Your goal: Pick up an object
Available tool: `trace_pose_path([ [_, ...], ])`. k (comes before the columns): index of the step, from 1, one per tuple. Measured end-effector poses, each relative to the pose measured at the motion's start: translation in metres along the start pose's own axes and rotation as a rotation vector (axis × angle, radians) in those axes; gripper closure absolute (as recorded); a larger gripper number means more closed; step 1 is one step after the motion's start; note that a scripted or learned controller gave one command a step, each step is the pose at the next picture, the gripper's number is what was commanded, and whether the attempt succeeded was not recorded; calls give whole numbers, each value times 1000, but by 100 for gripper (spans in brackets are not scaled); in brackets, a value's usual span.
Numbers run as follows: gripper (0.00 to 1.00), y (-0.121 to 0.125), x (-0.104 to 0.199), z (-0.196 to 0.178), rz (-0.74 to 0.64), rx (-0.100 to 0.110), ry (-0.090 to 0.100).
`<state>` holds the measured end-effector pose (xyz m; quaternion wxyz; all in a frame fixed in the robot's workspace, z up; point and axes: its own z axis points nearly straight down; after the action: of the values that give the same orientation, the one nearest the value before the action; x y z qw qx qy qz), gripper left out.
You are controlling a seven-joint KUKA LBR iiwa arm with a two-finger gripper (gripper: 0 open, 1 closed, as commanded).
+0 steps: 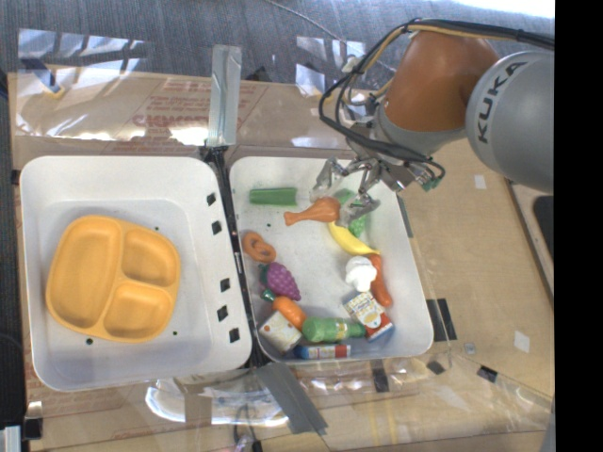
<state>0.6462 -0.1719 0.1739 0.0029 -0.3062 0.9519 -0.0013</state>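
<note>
Hovering with spread, empty fingers, the gripper point(350, 185) hangs just above the drumstick point(314, 214).

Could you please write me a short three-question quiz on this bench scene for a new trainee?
1. True or false: the yellow divided tray lies in the left bin.
2. Which toy lies nearest the hand? A) purple grapes B) chicken drumstick C) pretzel
3. Fill in: the green cucumber lies near the right bin's ____ wall, far or near?

Key: 1 true. 2 B. 3 far.
</note>
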Motion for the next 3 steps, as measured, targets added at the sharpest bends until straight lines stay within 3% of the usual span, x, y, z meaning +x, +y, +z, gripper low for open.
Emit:
trace_pose_path([
  [1, 100, 46, -50, -71, 45, 2, -4],
  [2, 100, 14, -26, -174, -143, 5, -3],
  [3, 100, -23, 5, 15, -655, -15, 5],
])
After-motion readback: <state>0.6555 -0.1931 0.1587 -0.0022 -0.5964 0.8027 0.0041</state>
